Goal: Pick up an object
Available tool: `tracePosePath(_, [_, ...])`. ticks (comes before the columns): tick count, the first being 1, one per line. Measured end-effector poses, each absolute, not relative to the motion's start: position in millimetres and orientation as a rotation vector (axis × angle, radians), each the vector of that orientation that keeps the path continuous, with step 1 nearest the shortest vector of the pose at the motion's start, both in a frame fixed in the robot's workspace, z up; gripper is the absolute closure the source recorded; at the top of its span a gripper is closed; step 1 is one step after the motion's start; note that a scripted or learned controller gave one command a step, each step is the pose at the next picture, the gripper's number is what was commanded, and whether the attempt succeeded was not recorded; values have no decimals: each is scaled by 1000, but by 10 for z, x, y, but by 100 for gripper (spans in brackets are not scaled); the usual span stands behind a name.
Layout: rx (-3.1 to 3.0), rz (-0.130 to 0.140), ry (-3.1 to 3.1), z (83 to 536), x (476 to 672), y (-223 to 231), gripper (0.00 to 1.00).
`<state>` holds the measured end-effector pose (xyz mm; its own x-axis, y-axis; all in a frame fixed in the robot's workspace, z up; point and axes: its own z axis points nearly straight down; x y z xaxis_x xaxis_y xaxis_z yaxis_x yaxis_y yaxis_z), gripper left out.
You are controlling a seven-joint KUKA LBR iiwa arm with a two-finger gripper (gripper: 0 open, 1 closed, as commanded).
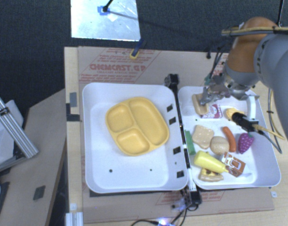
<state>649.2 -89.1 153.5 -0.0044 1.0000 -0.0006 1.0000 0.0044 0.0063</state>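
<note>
1. Over the right bin (276,171), at about 12 o'clock, your gripper (209,98) is down low by a flat tan food piece (199,104). That piece looks like a slice of bread or a cracker.
2. You cannot tell from here if the gripper has closed on anything, so I would not count the pick as done. Nothing looks lifted yet; every toy seems to lie on the bin floor.
3. What is left, I think: get a firm hold on one toy and raise it clear of the bin.
4. The right bin holds the toy food. A toast slice (203,135) sits near the middle, with a round bun (219,145) just beside it at 3 o'clock.
5. An orange hot dog (229,138) and purple grapes (245,142) lie toward 3 o'clock of the bin.
6. A yellow bottle (209,161) and a small snack packet (235,165) lie at about 6 o'clock. A green stick (189,142) lies along the bin wall at 9 o'clock.
7. The left bin (97,173) holds one thing: a yellow tray (136,125) with three sections, and each section has nothing in it.
</note>
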Motion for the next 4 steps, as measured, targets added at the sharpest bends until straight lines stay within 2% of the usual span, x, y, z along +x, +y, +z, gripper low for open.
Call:
tracePosePath(1, [2214,6,2221,1993,6455,-913,100])
tracePosePath(2, [2214,5,2224,2261,6466,-911,100])
tracePosePath(3, [2213,2,2232,2234,6246,-350,100])
tracePosePath(4, [2219,3,2222,2241,6305,-467,100])
